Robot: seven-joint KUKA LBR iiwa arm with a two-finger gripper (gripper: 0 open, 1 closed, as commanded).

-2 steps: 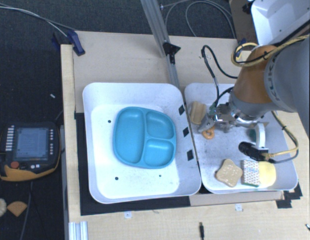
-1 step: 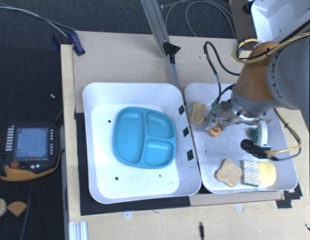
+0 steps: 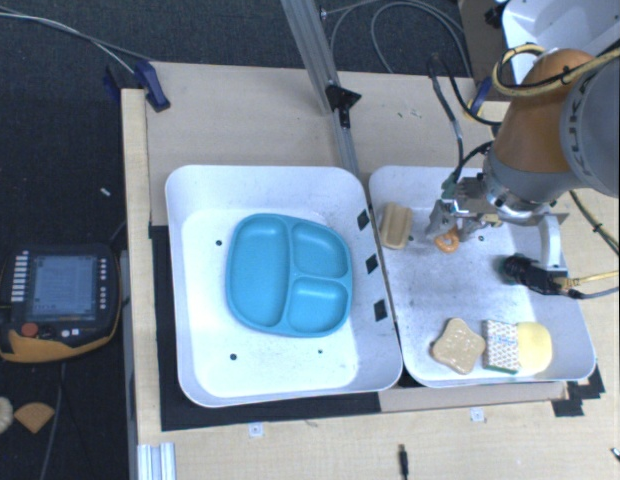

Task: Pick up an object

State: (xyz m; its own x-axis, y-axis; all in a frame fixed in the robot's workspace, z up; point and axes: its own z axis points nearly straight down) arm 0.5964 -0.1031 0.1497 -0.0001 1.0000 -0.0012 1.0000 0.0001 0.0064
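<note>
Overhead view of the bench (image 3: 240,108) with two white bins. The arm (image 3: 535,138) enters from the view's right and sets the claw (image 3: 448,226) low over the far part of the right bin (image 3: 440,298).

Whether the claw is apart or together cannot be told from this angle, and no object is seen clamped in it.

**Task object.** A small orange piece (image 3: 447,242) lies on the bin floor directly at the claw's tip, on its near side. Whether the two touch cannot be told.

**Other objects, placed from the claw:**
- A tan block (image 3: 395,226) sits near the claw on its view-left side, against the bin's left wall.
- A cracker (image 3: 458,345) lies well apart on the near side, almost straight toward the viewer.
- A patterned sponge (image 3: 502,346) lies just beside the cracker, near and to the view-right of the claw.
- A yellow disc (image 3: 535,345) touches the sponge and is farther to the view-right.

The left bin (image 3: 205,238) lies well to the view-left of the claw. It holds a blue plate (image 3: 290,273) with three compartments.
</note>
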